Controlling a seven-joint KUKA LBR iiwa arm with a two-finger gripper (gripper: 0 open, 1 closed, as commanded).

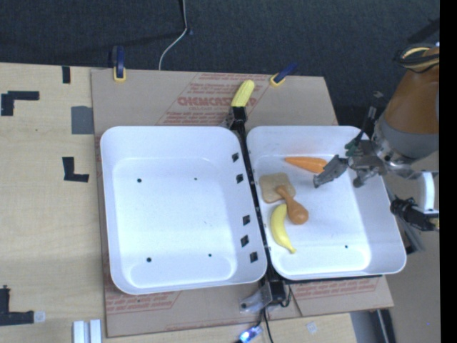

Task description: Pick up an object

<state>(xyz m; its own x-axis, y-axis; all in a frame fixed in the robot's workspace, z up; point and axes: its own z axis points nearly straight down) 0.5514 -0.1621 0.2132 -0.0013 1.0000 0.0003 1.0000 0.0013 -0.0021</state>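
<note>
Pincer (pixel 341 174) spread, holding nothing, just beside carrot (pixel 305 164) — could nudge it off toward bin wall (pixel 350 131), closing on air.

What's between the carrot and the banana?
In the camera view, a tan spatula-like toy and a brown pear-shaped toy lie between the carrot and banana.

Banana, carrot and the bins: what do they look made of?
Banana: likely moulded plastic toy; flat, even yellow with no spots. Carrot: probably the same; uniform orange, smooth taper. Bins: look like thin formed white plastic, semi-gloss, with rounded corners and a soft sheen on the walls. The view is too coarse to rule out rubber or foam for the toys.
</note>
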